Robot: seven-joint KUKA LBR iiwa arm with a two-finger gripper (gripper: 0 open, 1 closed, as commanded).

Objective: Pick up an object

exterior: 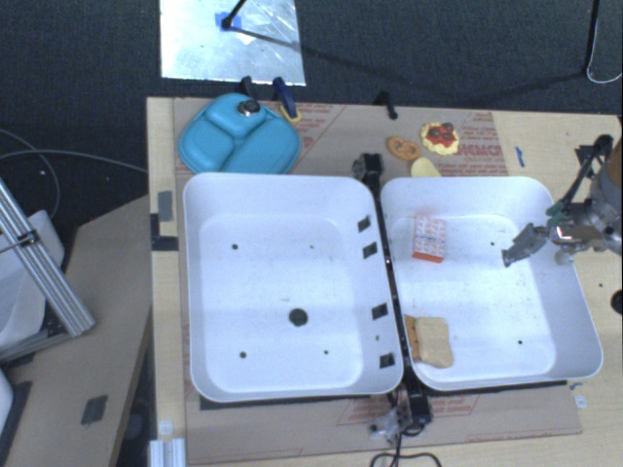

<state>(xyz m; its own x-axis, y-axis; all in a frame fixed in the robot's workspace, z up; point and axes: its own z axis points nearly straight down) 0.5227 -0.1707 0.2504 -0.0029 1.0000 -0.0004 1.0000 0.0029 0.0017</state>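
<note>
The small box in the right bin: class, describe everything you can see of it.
The small box is a white carton with red-orange print on its top and a solid orange band along its near edge. It looks like printed card. It lies flat on the floor of the right bin, toward the far left part, slightly skewed to the bin walls. Nothing touches it; the gripper is apart, to its right.

You have open floor across the right bin point(574, 343); only a small box point(429, 237) and a sandwich point(431, 341) crowd its left wall.
</note>
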